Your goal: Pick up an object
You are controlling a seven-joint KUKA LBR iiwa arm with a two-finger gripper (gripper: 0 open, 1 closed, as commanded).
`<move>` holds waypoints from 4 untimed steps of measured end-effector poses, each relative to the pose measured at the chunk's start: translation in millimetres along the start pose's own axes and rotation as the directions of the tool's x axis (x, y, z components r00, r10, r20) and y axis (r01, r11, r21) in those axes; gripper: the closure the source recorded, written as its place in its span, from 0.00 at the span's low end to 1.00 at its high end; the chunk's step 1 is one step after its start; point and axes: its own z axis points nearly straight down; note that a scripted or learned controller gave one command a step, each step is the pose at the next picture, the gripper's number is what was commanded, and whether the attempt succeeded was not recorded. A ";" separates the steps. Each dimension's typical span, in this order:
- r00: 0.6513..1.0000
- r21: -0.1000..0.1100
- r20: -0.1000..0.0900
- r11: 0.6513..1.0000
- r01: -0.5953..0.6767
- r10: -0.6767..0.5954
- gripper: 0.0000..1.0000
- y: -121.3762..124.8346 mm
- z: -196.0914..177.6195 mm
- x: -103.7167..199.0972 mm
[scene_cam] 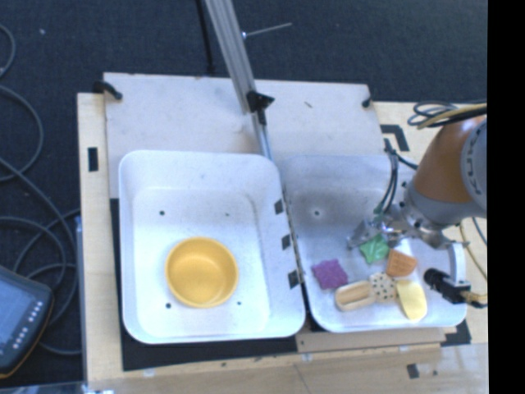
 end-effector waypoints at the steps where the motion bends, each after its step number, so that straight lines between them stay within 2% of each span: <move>1: 1.000 -0.006 -0.001 1.000 -0.005 0.005 1.00 1.4 -13.0 -0.6; 4: 1.000 -0.009 0.000 1.000 0.006 -0.006 1.00 2.6 -158.0 -6.8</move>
